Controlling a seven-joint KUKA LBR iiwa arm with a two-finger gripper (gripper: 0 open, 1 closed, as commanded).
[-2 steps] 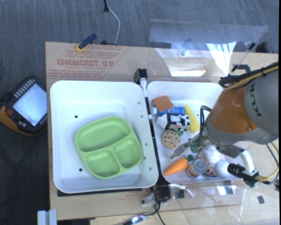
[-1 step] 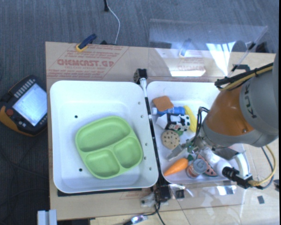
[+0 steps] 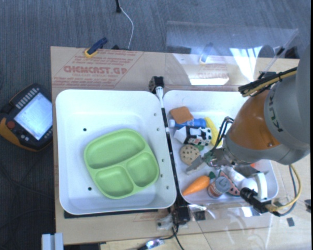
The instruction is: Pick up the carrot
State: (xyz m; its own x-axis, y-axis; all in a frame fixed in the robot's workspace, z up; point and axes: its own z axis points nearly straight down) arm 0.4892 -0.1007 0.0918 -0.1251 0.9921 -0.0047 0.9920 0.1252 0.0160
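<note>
You see the gripper (image 3: 202, 162) low in the right bin (image 3: 261, 189), its metal fingers (image 3: 195, 164) slightly apart with nothing between them. The carrot (image 3: 196, 185) lies just below the fingertips, near but not touching, tip pointing toward the bin's left wall. A round cookie (image 3: 188, 153) sits right above the fingers. In the left bin (image 3: 73, 139), well away from the fingers, rests a green divided plate (image 3: 121, 163).

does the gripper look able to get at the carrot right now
Probably yes. The carrot lies uncovered near the front of the right bin, its top free, with the gripper just above it. A can beside its thick end may crowd the fingers.
</note>
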